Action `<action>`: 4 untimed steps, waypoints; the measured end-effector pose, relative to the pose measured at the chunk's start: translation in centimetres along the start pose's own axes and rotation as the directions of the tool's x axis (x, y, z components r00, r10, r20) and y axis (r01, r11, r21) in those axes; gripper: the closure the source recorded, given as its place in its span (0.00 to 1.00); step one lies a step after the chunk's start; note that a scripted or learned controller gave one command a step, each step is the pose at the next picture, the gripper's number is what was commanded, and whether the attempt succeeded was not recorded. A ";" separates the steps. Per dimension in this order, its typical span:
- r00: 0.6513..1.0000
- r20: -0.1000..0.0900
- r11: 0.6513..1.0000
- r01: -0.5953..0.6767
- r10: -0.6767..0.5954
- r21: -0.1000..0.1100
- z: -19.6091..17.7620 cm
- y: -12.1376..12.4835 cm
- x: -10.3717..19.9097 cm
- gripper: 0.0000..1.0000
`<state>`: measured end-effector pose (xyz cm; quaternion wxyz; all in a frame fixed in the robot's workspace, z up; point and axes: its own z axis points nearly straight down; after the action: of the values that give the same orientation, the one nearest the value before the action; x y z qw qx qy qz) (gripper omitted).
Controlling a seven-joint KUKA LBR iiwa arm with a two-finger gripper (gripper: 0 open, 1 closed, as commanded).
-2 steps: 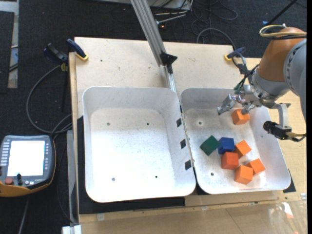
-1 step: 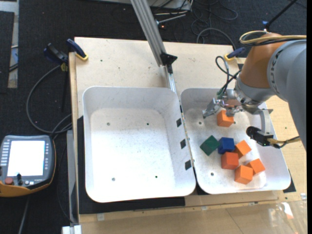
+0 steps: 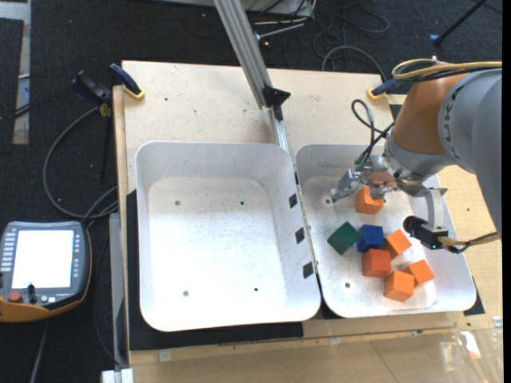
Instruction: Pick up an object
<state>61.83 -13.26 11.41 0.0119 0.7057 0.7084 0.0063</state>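
orange blocks (image 3: 399, 284) lie unlabelled below gripper (image 3: 363, 183).

No readable text, label, brand or number is showing anywhere. The teach pendant (image 3: 44, 271) at the near left is displaying a blank, glaring white screen.

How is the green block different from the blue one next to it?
The green block is dark green; the blue block is bright blue. The green block lies nearer the left bin, the blue block nearer the orange blocks. Both rest in the right bin, side by side.
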 end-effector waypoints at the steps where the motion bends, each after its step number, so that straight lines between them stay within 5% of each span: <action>1: 1.000 0.001 1.000 0.000 0.000 -0.004 -0.1 -2.4 0.7 0.00; 4: 1.000 0.002 1.000 -0.001 0.001 -0.006 0.0 -2.7 1.0 0.00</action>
<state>59.10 -12.28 11.36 0.0148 0.7060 0.7080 0.0076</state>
